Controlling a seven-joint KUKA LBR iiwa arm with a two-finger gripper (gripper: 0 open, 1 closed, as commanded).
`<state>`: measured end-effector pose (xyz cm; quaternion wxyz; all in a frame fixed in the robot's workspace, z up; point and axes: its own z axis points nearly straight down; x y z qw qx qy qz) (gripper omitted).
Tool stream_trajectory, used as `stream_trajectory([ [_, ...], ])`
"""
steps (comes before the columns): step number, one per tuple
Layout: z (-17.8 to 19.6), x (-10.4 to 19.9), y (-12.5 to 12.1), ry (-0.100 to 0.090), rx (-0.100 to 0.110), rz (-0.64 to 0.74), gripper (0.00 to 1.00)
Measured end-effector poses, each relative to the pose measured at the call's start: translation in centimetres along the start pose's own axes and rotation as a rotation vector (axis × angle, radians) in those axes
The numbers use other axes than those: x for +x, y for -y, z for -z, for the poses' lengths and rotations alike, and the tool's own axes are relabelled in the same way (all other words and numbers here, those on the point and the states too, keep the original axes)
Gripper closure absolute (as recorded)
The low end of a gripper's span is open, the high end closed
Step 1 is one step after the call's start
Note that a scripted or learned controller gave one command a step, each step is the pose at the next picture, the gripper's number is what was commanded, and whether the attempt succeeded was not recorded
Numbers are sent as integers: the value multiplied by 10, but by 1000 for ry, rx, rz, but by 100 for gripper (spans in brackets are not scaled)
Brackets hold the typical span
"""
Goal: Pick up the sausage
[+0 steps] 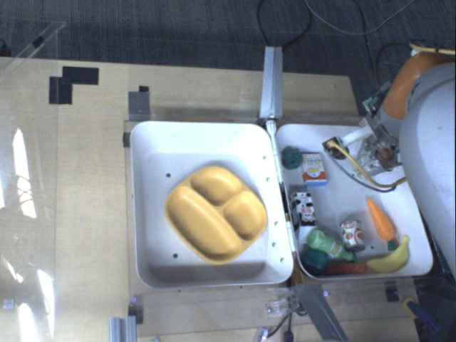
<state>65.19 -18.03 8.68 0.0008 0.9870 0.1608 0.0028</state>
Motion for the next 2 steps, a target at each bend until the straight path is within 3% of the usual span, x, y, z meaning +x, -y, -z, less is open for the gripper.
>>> stream_trajectory([
  [1,2,-28,71,-2,3,-115,100],
  [2,0,28,48,-1,1,-115,100],
])
